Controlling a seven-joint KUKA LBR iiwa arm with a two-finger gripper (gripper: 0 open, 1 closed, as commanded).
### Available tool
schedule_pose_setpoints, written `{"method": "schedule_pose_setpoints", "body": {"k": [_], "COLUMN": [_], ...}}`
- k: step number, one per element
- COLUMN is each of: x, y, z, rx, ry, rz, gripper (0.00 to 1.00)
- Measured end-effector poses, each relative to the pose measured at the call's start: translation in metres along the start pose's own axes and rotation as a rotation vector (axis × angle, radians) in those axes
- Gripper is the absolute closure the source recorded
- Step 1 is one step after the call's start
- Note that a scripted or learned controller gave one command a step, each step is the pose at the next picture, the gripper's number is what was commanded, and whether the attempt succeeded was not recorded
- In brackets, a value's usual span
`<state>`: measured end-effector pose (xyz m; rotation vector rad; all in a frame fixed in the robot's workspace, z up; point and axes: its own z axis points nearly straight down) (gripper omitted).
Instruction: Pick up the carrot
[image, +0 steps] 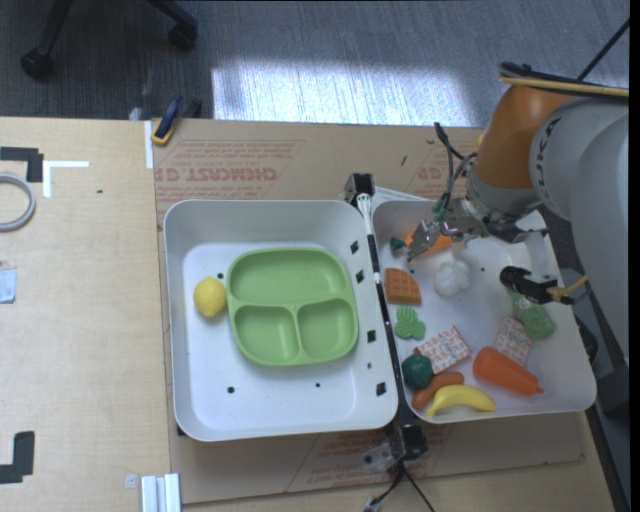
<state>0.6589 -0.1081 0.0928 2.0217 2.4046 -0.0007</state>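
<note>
Arm enters from 2 o'clock, wrist bent down over right bin rear. Gripper near bin's 11 o'clock corner; finger state undeterminable. Carrot lies at 5 o'clock, well apart.

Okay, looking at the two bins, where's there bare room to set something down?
Left white bin: bare floor below the green divided plastic tray, also left of it under the yellow lemon. Right white bin: crowded along its left and bottom; small bare patch mid-floor above the orange carrot.
</note>
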Motion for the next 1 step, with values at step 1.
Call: {"method": "schedule_pose_setpoints", "body": {"k": [1], "x": [0.0069], "y": [-0.0016], "z": [0.0021], "rx": [0.012], "ry": [0.003], "rz": [-0.309], "gripper": [0.0]}}
